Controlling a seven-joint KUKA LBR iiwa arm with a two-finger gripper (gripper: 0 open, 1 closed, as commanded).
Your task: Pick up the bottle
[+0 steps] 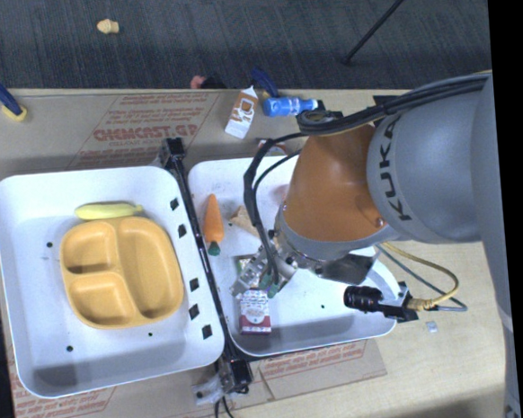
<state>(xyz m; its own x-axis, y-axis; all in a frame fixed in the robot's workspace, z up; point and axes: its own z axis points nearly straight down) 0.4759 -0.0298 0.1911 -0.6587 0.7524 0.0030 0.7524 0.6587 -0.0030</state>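
The big grey arm (438, 163) with its orange band (336, 184) reaches in from the right, down into the right bin (343, 332). Its gripper (265, 280) is low in the bin, close to the wall in the middle. You cannot tell how it is set, or if it holds anything, because it is small and the arm covers a lot of it. Just under it, touching or almost touching, lies a little bottle (254, 310) with a red label, flat on the bin floor. A carrot (212, 222) lies higher up in the same bin. In the left bin (23, 267) sit a yellow tray (120, 271) with three parts and a banana (108, 210) just above it.
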